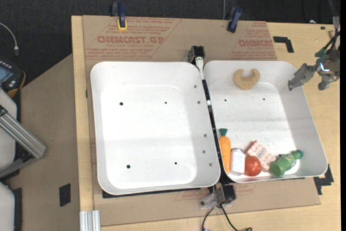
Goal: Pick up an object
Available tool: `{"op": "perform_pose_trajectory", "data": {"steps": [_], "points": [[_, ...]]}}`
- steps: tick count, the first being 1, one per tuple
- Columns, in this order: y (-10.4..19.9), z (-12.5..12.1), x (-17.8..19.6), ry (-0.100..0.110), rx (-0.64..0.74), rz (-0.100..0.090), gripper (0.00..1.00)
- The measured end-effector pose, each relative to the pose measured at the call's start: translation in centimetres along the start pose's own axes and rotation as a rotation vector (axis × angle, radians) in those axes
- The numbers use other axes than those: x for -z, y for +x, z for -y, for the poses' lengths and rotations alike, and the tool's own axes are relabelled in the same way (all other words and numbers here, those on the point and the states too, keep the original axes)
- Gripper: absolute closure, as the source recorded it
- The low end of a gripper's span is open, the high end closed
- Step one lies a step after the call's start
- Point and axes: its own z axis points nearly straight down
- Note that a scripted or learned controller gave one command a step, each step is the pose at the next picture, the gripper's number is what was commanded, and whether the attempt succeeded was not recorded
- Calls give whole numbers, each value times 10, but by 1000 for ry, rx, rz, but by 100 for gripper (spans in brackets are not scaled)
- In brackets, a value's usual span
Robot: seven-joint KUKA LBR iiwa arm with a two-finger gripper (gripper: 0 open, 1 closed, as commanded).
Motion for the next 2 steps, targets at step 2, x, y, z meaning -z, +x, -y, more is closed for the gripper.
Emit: {"op": "perform_pose_trajectory", "data": {"steps": [2], "points": [[104, 74, 149, -10, 7, 0, 0]]}}
